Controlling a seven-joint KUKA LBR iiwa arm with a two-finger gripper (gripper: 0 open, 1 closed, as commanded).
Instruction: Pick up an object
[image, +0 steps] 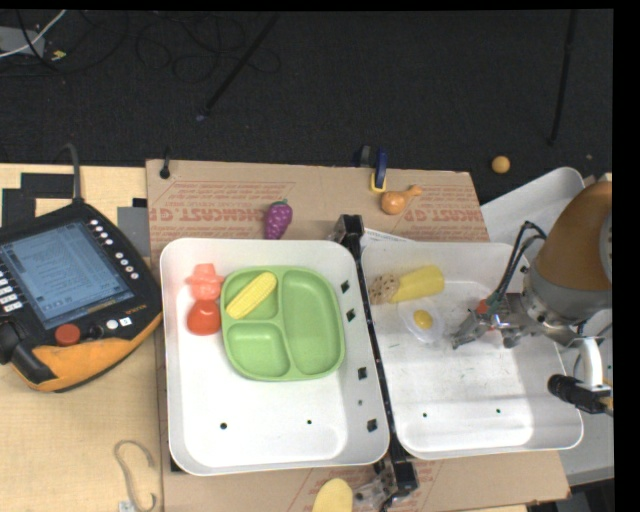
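White plastic forms both bins: the left bin (200, 420) at lower centre carries a green divided plate (300, 345) with a yellow corn cob (249, 294) in its upper-left compartment, and an orange-red toy figure (204, 300) just beside the plate's left edge. In the right bin (470, 410), a yellow block (417, 283) lies near the upper left corner, with a small yellow piece (423, 320) just below it. The gripper (478, 328) reaches in from the right edge, low over the bin, near the small piece; whether its fingers are spread or closed cannot be told, and nothing visibly sits between them.
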